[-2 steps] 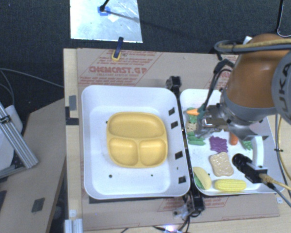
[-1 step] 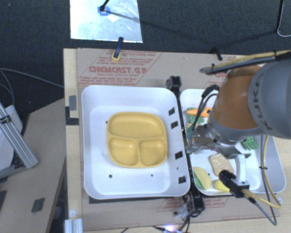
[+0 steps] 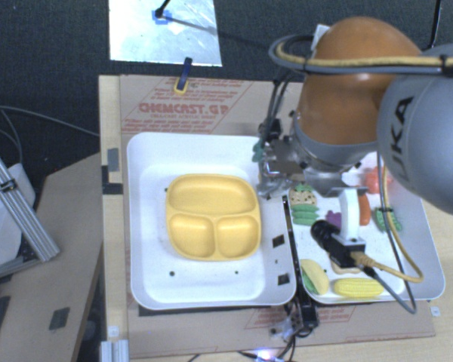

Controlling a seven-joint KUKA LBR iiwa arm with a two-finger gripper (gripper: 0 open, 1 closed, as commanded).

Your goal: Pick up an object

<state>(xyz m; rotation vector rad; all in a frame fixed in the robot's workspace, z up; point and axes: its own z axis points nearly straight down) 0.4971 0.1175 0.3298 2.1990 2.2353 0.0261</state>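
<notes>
Grey arm [image 3: 408, 119] over the right bin [image 3: 430, 277], fingers' spread impossible to tell, yellow tray [image 3: 211, 216] in left bin [image 3: 143, 225].

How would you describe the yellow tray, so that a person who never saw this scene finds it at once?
Look at the left white bin of the two on the bench. The yellow tray lies near its middle, a rounded plate divided into three compartments. It is far larger than the small toy foods in the right bin.
</notes>
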